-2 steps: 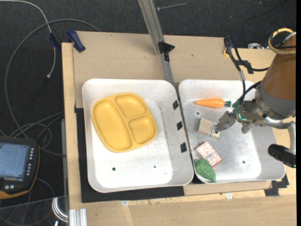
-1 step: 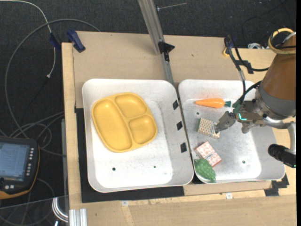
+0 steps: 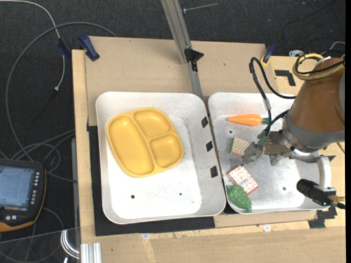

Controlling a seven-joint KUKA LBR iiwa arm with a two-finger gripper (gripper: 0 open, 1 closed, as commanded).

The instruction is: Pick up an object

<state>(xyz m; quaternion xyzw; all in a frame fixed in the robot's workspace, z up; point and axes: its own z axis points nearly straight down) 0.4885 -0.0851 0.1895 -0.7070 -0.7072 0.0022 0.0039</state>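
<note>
The jaws (image 3: 253, 150) hang low over the right bin (image 3: 285, 193), near its middle, with their dark fingers spread apart and nothing between them. They sit just beside a small beige patterned block (image 3: 239, 145), which lies on the bin floor on the side of the jaws toward the left bin; whether a fingertip touches the block cannot be told. The arm (image 3: 318, 111) reaches in from the table's right edge, its orange band broad above the grey wrist.

Four things lie in the right bin. An orange carrot (image 3: 245, 120) rests lengthwise toward the bin's far edge, apart from the jaws. The beige block lies nearer the centre. Closer to the near edge, a red and white box (image 3: 243, 179) sits tilted (its corners pointing at the bin walls rather than its sides), and a green leafy toy (image 3: 239, 198) lies just beside it against the bin's near-left corner, touching or almost touching the box.

The left bin (image 3: 164, 201) holds a yellow divided plate (image 3: 145, 142) with three compartments, set toward that bin's far-left part. A metal pole (image 3: 176, 16) runs from the table's far edge down to the gap between the two bins.
</note>
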